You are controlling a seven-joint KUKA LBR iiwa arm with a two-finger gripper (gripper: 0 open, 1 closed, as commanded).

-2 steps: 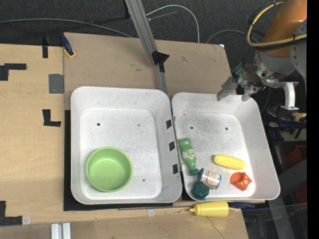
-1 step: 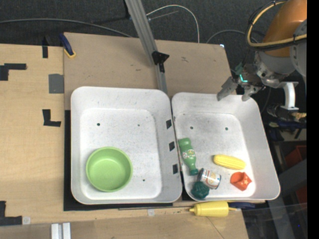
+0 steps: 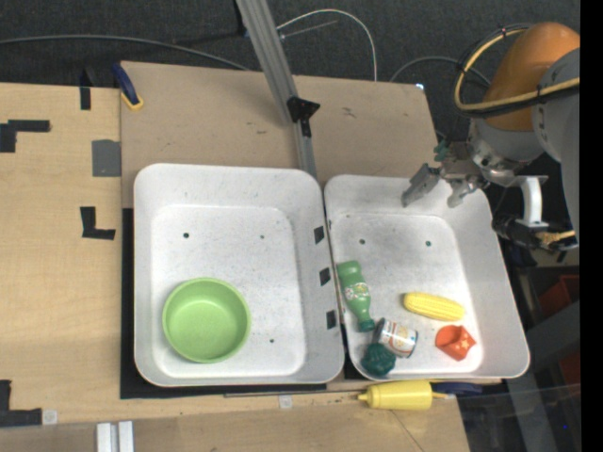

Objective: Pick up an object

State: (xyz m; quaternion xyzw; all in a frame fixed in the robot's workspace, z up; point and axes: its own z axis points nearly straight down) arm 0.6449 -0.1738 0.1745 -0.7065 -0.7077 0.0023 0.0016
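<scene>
The right bin [image 3: 490, 252] holds 5 small things, all crowded toward its near end. The green bottle [image 3: 356, 295] lies flat beside the bin's left wall, its long axis running from about 11 o'clock to 5 o'clock, the cap end toward 11. Just at its 5 o'clock end sits a small can [image 3: 398, 337] on its side, and touching below that, at 7 o'clock from the can, a dark green lump [image 3: 379, 359] against the near wall. At 3 o'clock from the bottle lies the yellow corn cob [image 3: 433, 305], long axis nearly level, running 9 to 3 with a slight dip toward 3. A red block [image 3: 455, 341] sits just beside the cob at its 5 o'clock.

The gripper [image 3: 440, 187] hovers over the bin's far rim, at 12 o'clock from the cob and well apart from all 5 things. Its 2 fingers are splayed apart with nothing between them.

The left bin [image 3: 226, 186] holds a green bowl [image 3: 206, 319], upright, at its 7 o'clock corner. A yellow bottle [image 3: 400, 395] lies on the bench outside the right bin's near wall, long axis level, nozzle pointing to 9 o'clock.
</scene>
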